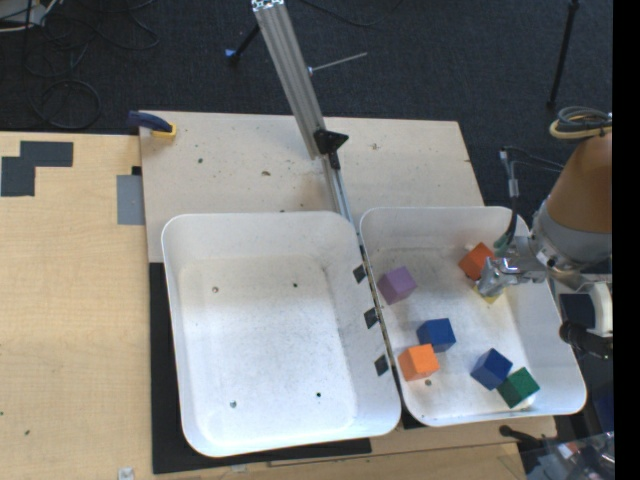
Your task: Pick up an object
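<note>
You see two white bins side by side on the table (250, 158). The left bin (200, 238) holds no blocks. The right bin (560, 393) holds six: one purple block (397, 284), two blue blocks (436, 334) (491, 367), one orange block (419, 361), one green block (519, 386) touching the second blue one, and one red-orange block (475, 261) near the far right wall. The end effector (490, 283) sits just beside that red-orange block; you cannot tell its state.
</note>
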`<state>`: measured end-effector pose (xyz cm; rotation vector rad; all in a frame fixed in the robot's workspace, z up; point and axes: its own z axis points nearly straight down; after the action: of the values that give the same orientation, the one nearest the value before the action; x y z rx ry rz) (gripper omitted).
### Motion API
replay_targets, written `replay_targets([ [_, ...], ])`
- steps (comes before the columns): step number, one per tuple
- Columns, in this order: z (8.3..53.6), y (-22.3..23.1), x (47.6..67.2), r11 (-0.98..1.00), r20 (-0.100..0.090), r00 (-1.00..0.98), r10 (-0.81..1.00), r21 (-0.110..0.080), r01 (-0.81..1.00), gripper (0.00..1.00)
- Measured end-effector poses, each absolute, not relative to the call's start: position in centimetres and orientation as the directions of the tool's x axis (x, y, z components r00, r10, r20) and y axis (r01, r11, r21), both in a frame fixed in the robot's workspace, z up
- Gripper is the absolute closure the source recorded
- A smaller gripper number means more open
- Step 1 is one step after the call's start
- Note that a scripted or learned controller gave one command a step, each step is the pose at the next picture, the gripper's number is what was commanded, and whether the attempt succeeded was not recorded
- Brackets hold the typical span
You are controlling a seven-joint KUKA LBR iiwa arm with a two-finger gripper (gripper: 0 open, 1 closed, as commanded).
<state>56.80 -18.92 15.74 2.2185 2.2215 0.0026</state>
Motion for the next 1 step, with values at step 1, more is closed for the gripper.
replay_targets([
  [1,22.05,-19.32,57.12,0.002,-0.002,-0.002,1.000,0.005,1.000,1.00],
])
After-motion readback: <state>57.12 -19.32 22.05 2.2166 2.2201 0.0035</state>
